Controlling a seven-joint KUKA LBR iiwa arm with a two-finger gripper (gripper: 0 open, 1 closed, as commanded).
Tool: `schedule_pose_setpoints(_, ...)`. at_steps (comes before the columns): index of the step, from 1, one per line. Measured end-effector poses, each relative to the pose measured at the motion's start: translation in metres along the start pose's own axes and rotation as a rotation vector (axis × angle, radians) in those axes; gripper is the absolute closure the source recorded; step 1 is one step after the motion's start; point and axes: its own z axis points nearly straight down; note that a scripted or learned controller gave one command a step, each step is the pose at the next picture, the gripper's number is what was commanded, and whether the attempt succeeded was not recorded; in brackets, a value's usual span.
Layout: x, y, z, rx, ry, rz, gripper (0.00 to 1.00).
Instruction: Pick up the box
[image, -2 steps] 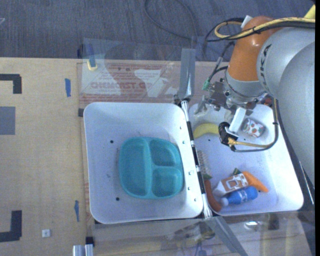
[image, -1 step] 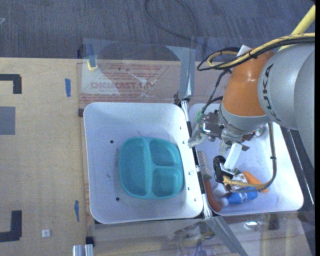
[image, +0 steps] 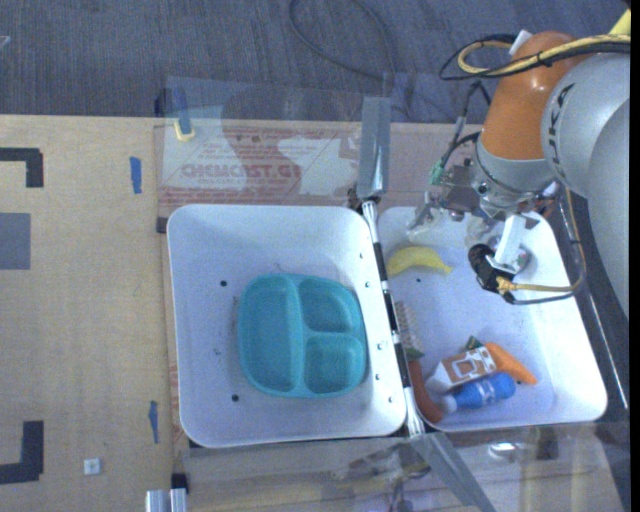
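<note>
The box (image: 462, 367) is a small white and orange carton lying in the near part of the right bin (image: 560, 340). An orange carrot (image: 512, 364) rests against its right side and a blue bottle (image: 482, 392) lies just in front of it. My gripper (image: 430, 213) hangs over the bin's far left corner, just behind a yellow banana (image: 418, 262) and well away from the box. Nothing shows in the gripper.
A teal divided plate (image: 302, 335) lies in the left bin (image: 200, 250). Along the right bin's left wall are a small brush-like item (image: 403, 325) and a red-brown object (image: 424, 396). A black wrist part with a yellow cable (image: 495, 270) hangs mid-bin.
</note>
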Motion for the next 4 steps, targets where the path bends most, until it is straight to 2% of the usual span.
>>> schedule_pose_setpoints(1,0.073,-0.075,0.000,0.003,0.001,-0.124,0.00)
schedule_pose_setpoints(2,0.011,0.006,0.000,-0.001,0.000,-0.072,0.00)
schedule_pose_setpoints(3,0.012,-0.077,0.000,0.002,0.001,-0.121,0.00)
schedule_pose_setpoints(4,0.060,-0.123,0.000,0.004,0.001,0.060,0.00)
